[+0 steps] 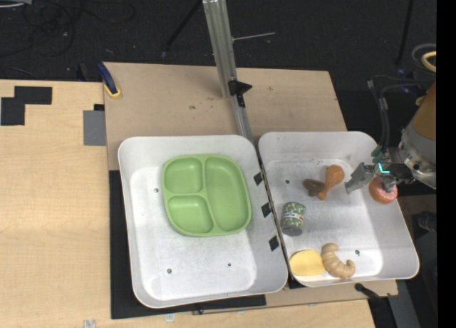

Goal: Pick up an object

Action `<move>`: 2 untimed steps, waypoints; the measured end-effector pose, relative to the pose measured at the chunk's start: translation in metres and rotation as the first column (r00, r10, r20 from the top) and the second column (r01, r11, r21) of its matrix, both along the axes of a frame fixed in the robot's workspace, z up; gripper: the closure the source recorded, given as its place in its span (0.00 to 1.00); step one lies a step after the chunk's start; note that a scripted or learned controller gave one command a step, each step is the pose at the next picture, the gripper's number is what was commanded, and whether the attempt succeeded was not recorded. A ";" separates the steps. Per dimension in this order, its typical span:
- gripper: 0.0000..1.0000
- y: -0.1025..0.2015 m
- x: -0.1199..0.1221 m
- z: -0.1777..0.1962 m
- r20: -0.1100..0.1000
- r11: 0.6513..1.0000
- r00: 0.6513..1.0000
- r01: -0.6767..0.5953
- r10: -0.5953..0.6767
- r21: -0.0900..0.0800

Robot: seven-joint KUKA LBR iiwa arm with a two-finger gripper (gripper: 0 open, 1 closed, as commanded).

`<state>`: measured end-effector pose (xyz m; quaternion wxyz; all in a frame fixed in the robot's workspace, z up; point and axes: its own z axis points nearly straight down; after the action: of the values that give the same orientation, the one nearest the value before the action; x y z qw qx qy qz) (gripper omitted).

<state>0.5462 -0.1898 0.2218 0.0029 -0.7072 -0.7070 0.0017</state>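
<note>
Pink object (383,190) sits touching, seemingly beneath, the tool (367,177).

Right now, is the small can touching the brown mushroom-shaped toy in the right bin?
Apart. The camera view shows bare white bin floor between the can and the toy.

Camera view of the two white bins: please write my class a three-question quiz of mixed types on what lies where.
1. True or false: the green divided plate lies in the left bin.
2. Which sits nearest the yellow item? A) the drumstick toy B) the tan croissant-shaped toy C) the small can
3. Fill in: the end effector hovers near the right bin's ____ edge.

Key: 1 true; 2 B; 3 right.
</note>
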 end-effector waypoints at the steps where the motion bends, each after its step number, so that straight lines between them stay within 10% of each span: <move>1: 0.00 0.000 0.001 0.001 0.003 1.000 1.000 0.000 0.000 -0.001; 2: 0.00 -0.004 0.000 -0.043 -0.001 1.000 1.000 0.001 -0.001 0.000</move>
<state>0.5457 -0.1942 0.1785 0.0034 -0.7076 -0.7066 0.0020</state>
